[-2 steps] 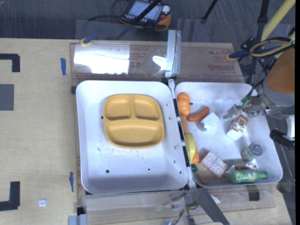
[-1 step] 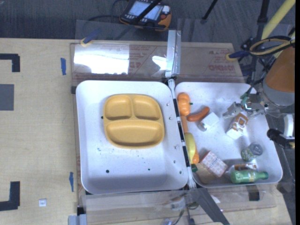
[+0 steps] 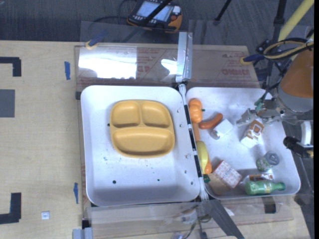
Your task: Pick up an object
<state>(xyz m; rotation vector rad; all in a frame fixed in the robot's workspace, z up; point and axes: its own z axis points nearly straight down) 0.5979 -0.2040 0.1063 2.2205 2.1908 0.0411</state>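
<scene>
Arm: grey with an orange band (image 3: 299, 81), reaching in from the right over the right bin (image 3: 234, 103).
Hand (image 3: 259, 117): low over the far right part of the right bin; whether it is spread or pressed together cannot be told.
Carton (image 3: 252, 132): small, white with orange print, lying just under and beside the hand; contact cannot be told.
Left bin (image 3: 94, 133): bears a yellow divided plate (image 3: 142, 127) near its middle.
Right bin, left edge: an orange carrot (image 3: 195, 110) at the top, a yellow banana (image 3: 203, 155) lower down.
Right bin, middle: a red sausage (image 3: 211, 121) touching a white block (image 3: 223, 129).
Right bin, near edge: a patterned box (image 3: 227, 174), a green bottle (image 3: 263, 186) lying on its side, a small grey can (image 3: 266, 161) above it.
Desk (image 3: 40, 133): pale wood with blue tape marks.
</scene>
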